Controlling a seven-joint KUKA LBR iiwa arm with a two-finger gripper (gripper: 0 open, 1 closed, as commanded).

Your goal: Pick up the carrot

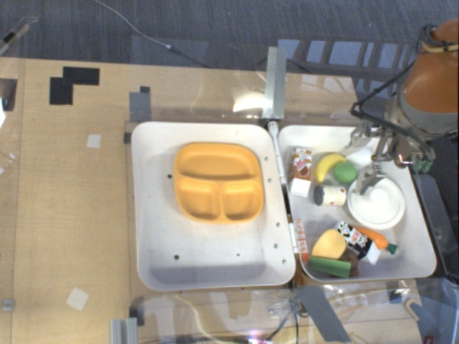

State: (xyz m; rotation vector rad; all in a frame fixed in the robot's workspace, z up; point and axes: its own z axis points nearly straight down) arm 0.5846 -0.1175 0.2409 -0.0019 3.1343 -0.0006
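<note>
You have the whole pick left: the small orange carrot with a green tip [376,239] lies untouched at the near right of the right-hand white bin [426,253], while the pincer [374,165], grasping nothing, hovers over the far side.

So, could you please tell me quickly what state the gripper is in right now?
Gripper: over the white bowl in the right bin, apart from the carrot; open or shut cannot be told.
</note>
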